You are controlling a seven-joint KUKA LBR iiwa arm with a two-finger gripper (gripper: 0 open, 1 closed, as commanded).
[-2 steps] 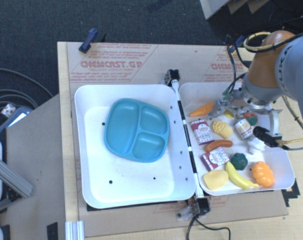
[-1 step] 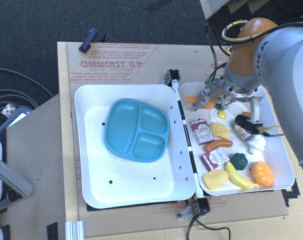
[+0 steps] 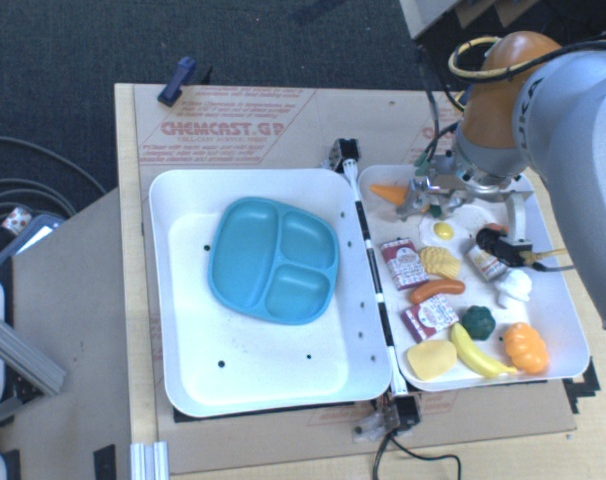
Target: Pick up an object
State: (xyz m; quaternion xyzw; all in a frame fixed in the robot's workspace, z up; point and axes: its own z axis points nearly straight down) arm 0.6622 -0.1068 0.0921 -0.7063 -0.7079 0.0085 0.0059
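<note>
The right bin (image 3: 573, 340) holds several toy foods. An orange carrot piece (image 3: 388, 193) lies at its far left corner, and a fried egg (image 3: 443, 232) sits just nearer than that. My gripper (image 3: 429, 196) hangs low over the bin's far end, right beside the carrot and just above the egg. The wrist and its cables hide the tips. Nothing visibly sits in the gripper. Closer to the front lie a red packet (image 3: 403, 261), a sausage (image 3: 438, 289), a green broccoli (image 3: 477, 321), a banana (image 3: 478, 353) and an orange pumpkin (image 3: 524, 346).
A blue divided plate (image 3: 274, 260) lies in the left bin (image 3: 183, 348). The two bins meet at a ridge (image 3: 369, 268). A small brown bottle (image 3: 488, 260) and a white piece (image 3: 515, 286) lie under the arm at the right bin's right side.
</note>
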